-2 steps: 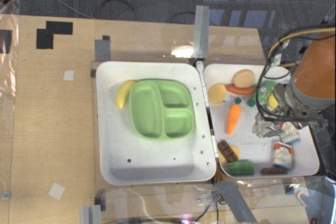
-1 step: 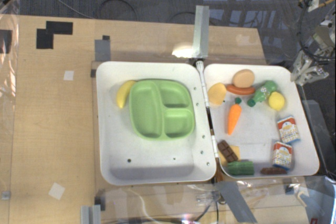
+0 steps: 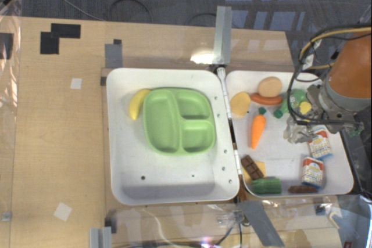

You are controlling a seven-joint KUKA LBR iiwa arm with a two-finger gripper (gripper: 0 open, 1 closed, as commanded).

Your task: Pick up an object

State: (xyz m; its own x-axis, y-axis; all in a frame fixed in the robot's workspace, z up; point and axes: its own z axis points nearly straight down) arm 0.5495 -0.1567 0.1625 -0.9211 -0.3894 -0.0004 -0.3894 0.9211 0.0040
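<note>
Poised low in the right bin (image 3: 282,155) with the metal gripper (image 3: 298,134), right of the smooth, tapered plastic carrot (image 3: 257,130), probably to reach the loose toys there. Cannot tell whether spread or pressed together. Looks closest to a boxy printed carton (image 3: 319,147), farther right of the carrot: flat-sided, likely the easiest target. Well left of the carrot, a glossy green divided plate (image 3: 177,120) beside a curved banana (image 3: 136,103).

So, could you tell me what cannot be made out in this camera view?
- Gripper: small and blurred, finger state unclear.
- Green and yellow item: partly hidden by cables and the arm, identity unclear.
- Banana: partly covered by the green tray.
- Carton labels: too small to read.
</note>
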